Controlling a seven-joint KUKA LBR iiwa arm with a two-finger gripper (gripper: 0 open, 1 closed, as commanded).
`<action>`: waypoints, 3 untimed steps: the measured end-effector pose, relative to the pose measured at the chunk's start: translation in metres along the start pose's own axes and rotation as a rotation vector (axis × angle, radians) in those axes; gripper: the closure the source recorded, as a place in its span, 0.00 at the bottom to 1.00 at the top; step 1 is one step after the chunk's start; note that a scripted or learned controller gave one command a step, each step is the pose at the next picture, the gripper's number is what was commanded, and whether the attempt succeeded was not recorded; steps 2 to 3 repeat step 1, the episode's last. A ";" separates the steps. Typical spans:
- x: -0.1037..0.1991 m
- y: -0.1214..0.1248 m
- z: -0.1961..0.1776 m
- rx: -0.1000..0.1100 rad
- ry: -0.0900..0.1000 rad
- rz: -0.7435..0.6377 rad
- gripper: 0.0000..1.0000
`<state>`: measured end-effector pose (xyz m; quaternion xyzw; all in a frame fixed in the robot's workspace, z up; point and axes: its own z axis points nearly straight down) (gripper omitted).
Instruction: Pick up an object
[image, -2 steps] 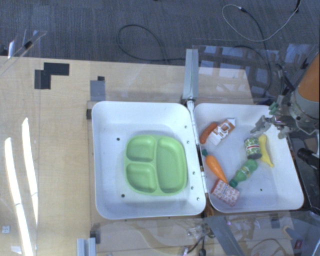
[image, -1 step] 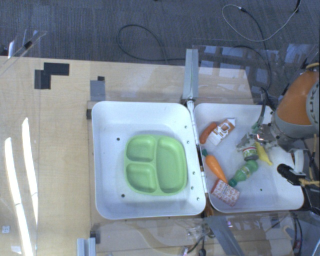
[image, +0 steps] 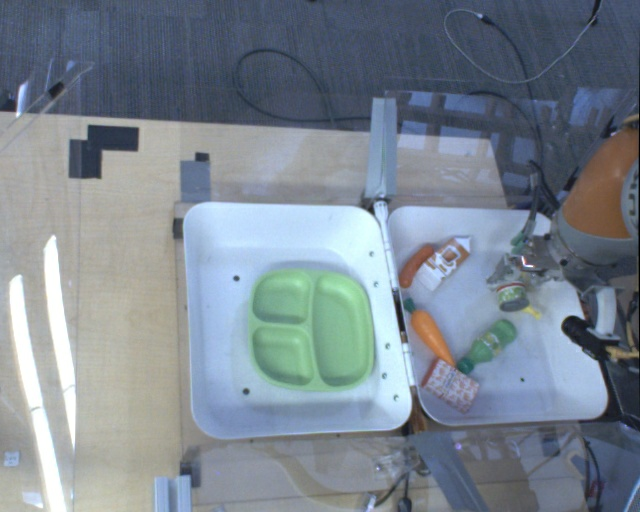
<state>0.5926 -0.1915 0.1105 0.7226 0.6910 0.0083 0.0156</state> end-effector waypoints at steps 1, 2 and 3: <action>0.043 -0.011 -0.129 0.025 0.007 0.089 1.00; 0.043 -0.011 -0.129 0.025 0.007 0.089 1.00; 0.043 -0.011 -0.129 0.025 0.007 0.089 1.00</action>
